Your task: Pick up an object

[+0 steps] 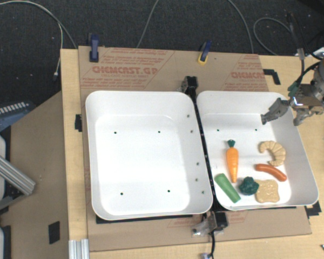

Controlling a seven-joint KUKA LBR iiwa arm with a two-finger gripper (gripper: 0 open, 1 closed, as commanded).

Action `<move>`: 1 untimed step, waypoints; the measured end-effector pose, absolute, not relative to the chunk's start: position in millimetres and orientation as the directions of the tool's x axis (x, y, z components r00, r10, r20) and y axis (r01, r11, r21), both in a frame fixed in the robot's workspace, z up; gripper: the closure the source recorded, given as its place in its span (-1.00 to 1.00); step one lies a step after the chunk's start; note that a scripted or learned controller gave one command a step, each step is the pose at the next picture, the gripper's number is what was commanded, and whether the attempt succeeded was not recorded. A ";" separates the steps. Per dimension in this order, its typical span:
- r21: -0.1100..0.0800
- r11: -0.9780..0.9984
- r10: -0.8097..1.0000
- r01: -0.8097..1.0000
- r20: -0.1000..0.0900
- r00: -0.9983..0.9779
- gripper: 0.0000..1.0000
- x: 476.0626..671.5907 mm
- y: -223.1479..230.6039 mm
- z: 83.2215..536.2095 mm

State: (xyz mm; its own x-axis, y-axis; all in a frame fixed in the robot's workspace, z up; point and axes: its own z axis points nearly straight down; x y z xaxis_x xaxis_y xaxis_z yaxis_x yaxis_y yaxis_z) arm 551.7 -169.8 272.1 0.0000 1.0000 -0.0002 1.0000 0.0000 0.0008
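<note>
The right bin (243, 104) holds several toy foods in its near half. An orange carrot (232, 162) lies upright in the picture, with a green cucumber stick (227, 188) and a dark green broccoli (249, 185) below it. To their right are a tan croissant (274, 151), a red sausage (271, 171) and a slice of toast (267, 191). My gripper (287, 115) hangs over the bin's far right corner, above and behind the croissant. It is open, with nothing between its fingers (272, 112).
The left bin (143, 104) sits beside the right one on a cardboard sheet (129, 69). A black clip (190, 83) stands where the bins meet at the back. Blue (93, 47) and yellow (204, 52) clamps hold the cardboard's far edge.
</note>
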 end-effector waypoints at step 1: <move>-0.008 0.003 1.000 1.000 0.002 -0.003 -1.00 634.7 -148.8 184.6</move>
State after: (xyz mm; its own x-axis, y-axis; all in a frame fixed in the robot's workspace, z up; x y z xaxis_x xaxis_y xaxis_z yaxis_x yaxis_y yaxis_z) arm 634.7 -148.8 184.6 -0.0026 1.0000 0.0022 1.0000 0.0026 -0.0081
